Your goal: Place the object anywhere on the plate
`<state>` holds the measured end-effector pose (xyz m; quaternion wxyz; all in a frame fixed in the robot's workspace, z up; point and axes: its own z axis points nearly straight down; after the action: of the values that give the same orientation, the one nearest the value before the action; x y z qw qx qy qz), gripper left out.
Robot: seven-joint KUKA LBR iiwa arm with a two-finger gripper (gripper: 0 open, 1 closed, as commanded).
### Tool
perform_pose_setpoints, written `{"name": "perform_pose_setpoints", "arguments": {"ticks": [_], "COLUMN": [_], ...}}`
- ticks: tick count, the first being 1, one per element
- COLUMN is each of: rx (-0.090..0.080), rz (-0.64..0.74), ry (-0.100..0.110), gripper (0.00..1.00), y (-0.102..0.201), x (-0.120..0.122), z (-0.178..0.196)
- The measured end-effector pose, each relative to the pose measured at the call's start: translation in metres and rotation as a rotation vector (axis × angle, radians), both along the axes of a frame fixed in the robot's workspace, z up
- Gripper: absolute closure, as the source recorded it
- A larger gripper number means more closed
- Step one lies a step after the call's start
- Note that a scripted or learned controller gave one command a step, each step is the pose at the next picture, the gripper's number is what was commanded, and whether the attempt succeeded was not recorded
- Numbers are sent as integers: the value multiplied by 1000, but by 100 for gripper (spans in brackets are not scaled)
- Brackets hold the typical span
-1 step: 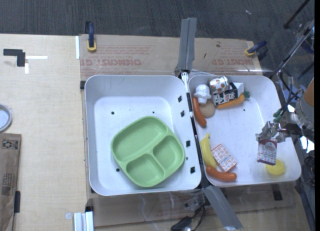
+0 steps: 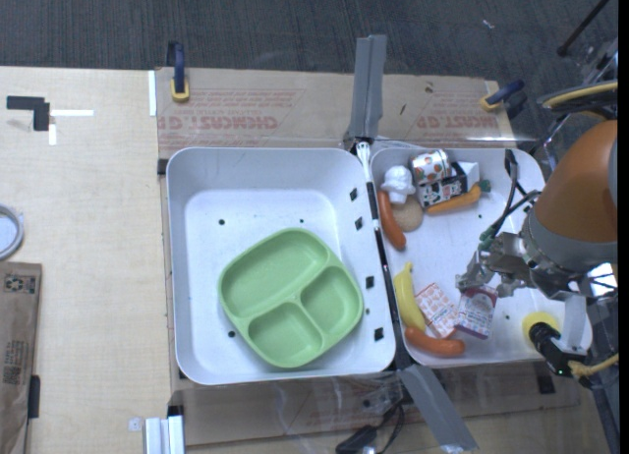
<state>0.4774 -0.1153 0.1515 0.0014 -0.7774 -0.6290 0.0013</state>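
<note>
The jaws (image 2: 480,285), their state impossible to tell from here, hover right above a red-white packet (image 2: 475,312) in the right bin (image 2: 491,236), with the green plate (image 2: 290,297) well off in the left bin (image 2: 256,187).

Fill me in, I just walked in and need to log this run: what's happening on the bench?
The arm's end effector is low in the right bin, over a small red-and-white packet, among toy food such as a banana and a hot dog. The green divided plate sits in the left bin with nothing on it yet.
</note>
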Motion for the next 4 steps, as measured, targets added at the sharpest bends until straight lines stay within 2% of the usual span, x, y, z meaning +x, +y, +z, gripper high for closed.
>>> {"name": "perform_pose_setpoints", "arguments": {"ticks": [1, 2, 3, 4], "rx": [-2, -4, -2, -3], "rz": [-91, -88, 109, 87], "ry": [0, 3, 0, 0], "gripper": [100, 100, 100, 100], "y": [87, 86, 101, 92], "x": [24, 25, 35, 74], "z": [39, 47, 98, 117]}}
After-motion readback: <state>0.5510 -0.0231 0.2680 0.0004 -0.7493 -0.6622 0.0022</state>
